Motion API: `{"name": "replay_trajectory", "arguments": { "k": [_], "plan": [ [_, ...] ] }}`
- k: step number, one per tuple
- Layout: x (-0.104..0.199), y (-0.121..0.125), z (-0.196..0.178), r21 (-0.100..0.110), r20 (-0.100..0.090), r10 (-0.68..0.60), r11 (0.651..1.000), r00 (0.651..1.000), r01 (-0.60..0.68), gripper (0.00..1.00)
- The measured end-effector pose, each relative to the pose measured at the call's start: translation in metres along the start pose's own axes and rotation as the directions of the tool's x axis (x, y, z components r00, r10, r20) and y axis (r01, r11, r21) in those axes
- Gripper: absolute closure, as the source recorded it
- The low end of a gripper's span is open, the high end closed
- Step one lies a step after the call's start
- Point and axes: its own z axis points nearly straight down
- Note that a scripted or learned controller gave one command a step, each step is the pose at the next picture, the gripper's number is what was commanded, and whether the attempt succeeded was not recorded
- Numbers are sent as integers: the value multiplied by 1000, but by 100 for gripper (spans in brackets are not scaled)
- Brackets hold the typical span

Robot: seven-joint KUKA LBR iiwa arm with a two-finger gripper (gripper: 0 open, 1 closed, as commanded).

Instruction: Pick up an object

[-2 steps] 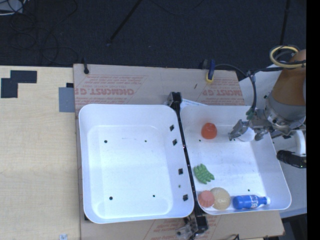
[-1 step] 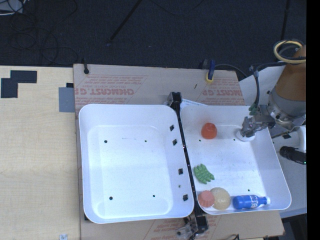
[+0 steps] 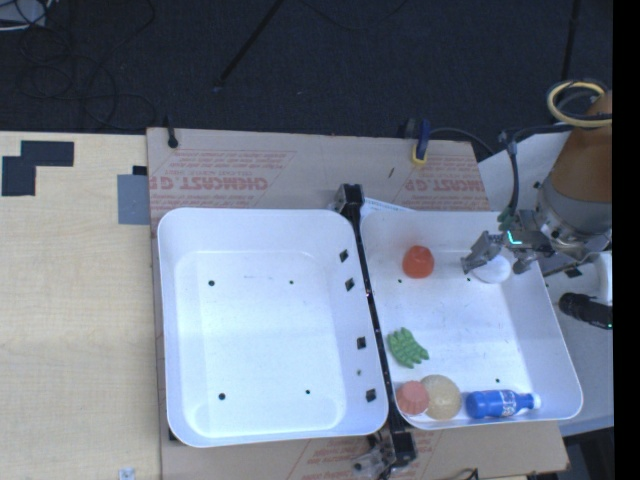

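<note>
The left bin (image 3: 262,328) sits beside the right bin (image 3: 545,328), which holds a blue bottle (image 3: 500,403), green toy (image 3: 406,347), orange ball (image 3: 418,261), yellowish ball (image 3: 440,396) and pink ball (image 3: 412,398). Claw (image 3: 490,258) hovers at the right bin's far edge; whether it is released or clenched, I cannot tell.

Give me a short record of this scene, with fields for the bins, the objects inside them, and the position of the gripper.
bins: two white bins side by side, left bin and right bin
right bin contents: orange ball, green toy, pink round object, pale yellow ball, blue bottle
gripper: gripper over the right bin's upper right corner
held object: none visible between the fingers
</note>
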Motion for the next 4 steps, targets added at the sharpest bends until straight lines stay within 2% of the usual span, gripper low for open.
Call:
{"name": "replay_trajectory", "arguments": {
  "k": [1, 2, 3, 4],
  "plan": [
    [-1, 0, -10, 0, 0, 1, 1000, 1000, -1, 100],
    [-1, 0, -10, 1, -1, 2, 1000, 1000, -2, 0],
    [-3, -1, -19, 2, -1, 4, 1000, 1000, -4, 100],
    [-3, -1, -19, 2, -1, 4, 1000, 1000, -4, 0]
  ]
}}
